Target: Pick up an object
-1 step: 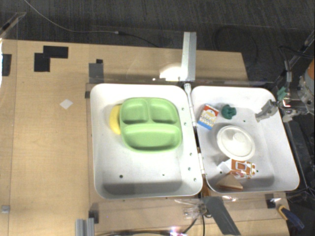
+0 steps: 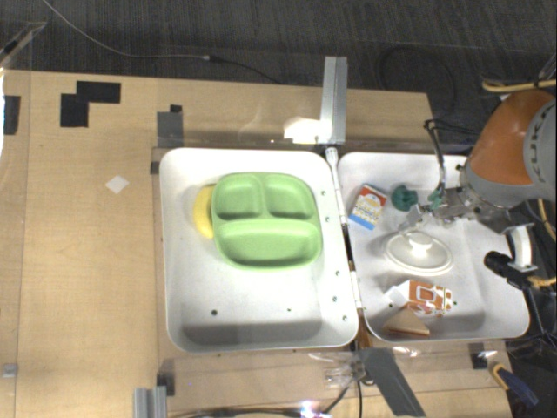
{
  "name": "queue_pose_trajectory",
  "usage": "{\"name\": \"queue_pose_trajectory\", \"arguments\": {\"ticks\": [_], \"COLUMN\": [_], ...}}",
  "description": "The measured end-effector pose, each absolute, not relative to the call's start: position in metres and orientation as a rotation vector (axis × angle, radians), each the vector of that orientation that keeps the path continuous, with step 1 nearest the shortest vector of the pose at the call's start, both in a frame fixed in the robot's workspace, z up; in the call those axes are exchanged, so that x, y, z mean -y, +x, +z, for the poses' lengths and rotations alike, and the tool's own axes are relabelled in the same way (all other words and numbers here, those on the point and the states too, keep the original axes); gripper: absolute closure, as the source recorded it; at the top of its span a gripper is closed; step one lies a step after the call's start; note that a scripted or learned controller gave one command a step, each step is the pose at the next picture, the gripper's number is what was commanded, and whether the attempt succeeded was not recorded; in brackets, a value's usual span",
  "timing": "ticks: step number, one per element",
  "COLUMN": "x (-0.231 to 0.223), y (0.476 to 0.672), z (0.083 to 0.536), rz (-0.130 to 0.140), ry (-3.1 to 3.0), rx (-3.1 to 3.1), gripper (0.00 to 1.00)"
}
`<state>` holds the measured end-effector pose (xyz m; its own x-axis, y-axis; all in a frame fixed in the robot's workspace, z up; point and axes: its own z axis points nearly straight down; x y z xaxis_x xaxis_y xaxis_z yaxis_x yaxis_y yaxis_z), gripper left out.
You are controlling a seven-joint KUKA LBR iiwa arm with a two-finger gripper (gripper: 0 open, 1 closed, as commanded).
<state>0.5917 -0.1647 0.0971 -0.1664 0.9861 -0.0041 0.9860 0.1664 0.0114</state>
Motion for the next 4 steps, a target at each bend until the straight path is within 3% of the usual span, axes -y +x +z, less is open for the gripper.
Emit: {"name": "queue_pose_trajectory", "arguments": {"ticks": [1,2,3,4], "x": [0.134,0.132,0.132,0.121], "y": [0.641,0.643,0.644,0.675], "z": [0.094,0.107,0.107,0.096], "rz": [0.018,0.022,0.025,0.019], "ry": [2.043,2.036,2.033,2.226], "rx": [-2.362,-2.367,-2.365,-2.193], "gripper": [0.0,1.0,0.0,0.0]}}
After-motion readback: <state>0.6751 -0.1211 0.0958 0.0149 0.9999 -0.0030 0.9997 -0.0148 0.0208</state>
